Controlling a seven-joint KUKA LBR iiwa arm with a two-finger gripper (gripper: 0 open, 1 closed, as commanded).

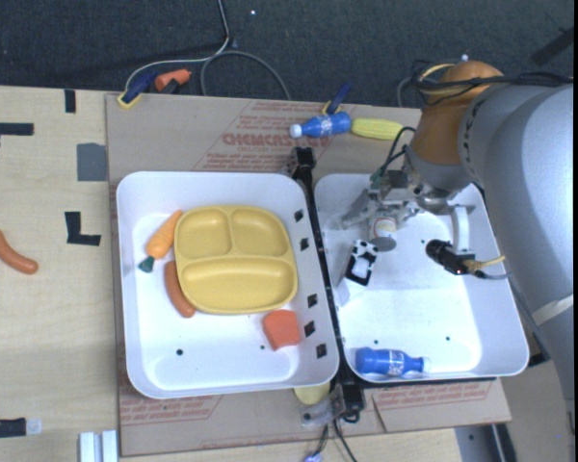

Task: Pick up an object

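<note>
My gripper [383, 221] hangs low over the right bin [496, 340], its grip state impossible to tell, the black-and-white object [362, 261] lying just beside it, and a slightly off-centre descent could nudge it aside.

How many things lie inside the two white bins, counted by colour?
Yellow: 1, the yellow divided plastic plate
Orange: 3, the orange toy carrot, the orange-brown toy sausage, the orange block
Blue: 1, the blue toy bottle
Black and white: 1, the small black-and-white toy
Total: 6
</note>
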